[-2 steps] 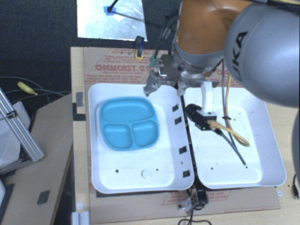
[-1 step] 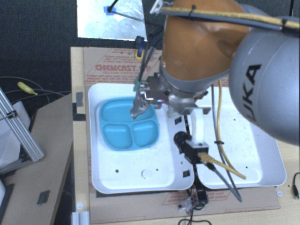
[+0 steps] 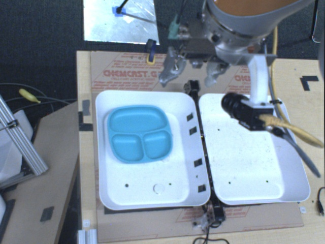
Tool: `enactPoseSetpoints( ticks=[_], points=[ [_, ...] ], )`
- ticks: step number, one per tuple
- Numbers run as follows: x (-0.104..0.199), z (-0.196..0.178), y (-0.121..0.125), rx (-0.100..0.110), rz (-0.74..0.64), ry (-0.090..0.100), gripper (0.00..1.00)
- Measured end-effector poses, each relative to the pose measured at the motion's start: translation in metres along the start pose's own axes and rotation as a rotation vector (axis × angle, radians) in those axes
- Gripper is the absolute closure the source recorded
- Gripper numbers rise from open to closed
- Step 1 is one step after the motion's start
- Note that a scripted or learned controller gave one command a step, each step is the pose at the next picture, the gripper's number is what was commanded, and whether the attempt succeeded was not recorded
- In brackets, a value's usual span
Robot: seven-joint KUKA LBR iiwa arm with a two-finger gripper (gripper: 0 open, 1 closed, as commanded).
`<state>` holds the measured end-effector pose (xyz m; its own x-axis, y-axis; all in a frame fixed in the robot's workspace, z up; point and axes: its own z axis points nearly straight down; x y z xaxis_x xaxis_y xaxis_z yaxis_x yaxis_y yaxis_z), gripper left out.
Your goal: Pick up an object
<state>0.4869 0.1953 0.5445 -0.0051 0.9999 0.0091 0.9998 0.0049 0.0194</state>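
Two white bins on cardboard

Blue plastic plate, three compartments, rounded corners. Lies flat, right side up, in upper part of left bin.

The grey arm is reaching in from the upper right, its orange band filling the top of the view above the wrist. The gripper is hanging near the top centre, pointing down and toward the viewer. Its two metal fingers are spreading apart with open space between them, nothing sitting in the gap. Cables are running along the wrist housing just above the fingers
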Motion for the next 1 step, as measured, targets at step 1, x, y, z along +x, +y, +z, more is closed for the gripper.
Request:
enactPoseSetpoints(
  ticks=[1],
  points=[
    [0.0007,-0.0021,-0.0001,0.014,-0.005,-0.006,1.0]
  ],
)
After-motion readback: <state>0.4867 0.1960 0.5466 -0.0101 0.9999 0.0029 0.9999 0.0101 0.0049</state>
